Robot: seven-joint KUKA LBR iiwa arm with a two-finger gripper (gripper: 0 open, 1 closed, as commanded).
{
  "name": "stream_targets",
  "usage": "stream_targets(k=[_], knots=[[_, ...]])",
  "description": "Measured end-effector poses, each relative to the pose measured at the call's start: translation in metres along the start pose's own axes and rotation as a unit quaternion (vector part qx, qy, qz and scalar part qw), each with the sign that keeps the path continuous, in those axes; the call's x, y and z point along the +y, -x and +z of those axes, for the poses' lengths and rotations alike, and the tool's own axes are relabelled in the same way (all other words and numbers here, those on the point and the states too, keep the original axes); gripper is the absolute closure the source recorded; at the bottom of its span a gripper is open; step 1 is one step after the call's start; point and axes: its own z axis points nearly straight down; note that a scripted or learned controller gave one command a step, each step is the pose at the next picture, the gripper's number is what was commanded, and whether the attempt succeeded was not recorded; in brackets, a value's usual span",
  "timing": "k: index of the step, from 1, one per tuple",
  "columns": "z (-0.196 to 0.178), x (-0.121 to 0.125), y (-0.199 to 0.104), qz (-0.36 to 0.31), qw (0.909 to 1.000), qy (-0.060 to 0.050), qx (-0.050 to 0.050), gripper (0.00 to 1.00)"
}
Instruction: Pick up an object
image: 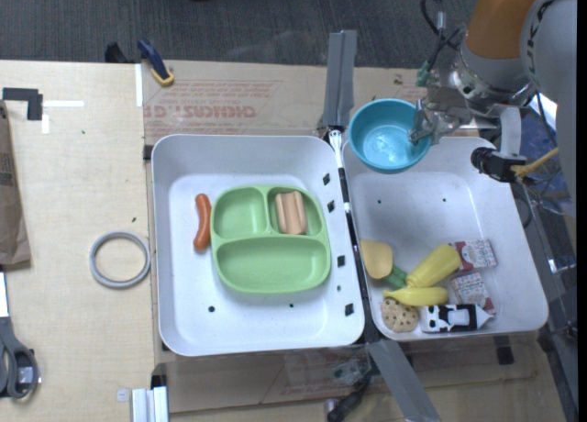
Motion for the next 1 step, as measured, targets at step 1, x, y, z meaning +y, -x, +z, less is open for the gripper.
stream_targets(k=[1], knots=[[-0.0061, -0.0278, 0.0597, -0.029, 0.9996, -0.001, 0.0, 1.0]])
